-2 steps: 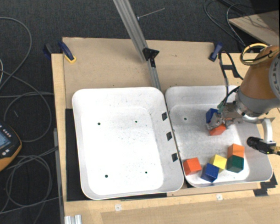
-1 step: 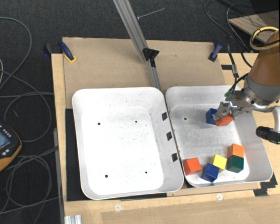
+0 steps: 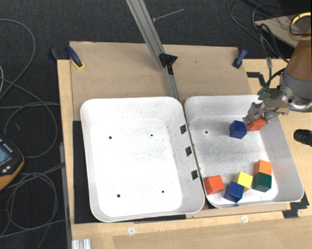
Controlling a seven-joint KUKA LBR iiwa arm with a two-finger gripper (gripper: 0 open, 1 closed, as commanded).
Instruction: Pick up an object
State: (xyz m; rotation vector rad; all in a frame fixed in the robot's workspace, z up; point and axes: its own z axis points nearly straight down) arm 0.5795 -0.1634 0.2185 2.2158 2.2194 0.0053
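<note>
1. Nearest my camera, a cluster of blocks sits at the front of the right bin: an orange cube, a blue cube, a yellow cube, a green cube and an orange block touching the green one's far side.
2. Further back in the same bin, a red block lies at the gripper, with a blue block just beside it on the left.
3. I cannot tell how far the jaws are open, nor whether the red block is between them.
4. The arm reaches in from the right, low over the bin's back right part.
5. The left bin adjoins the right one.
</note>
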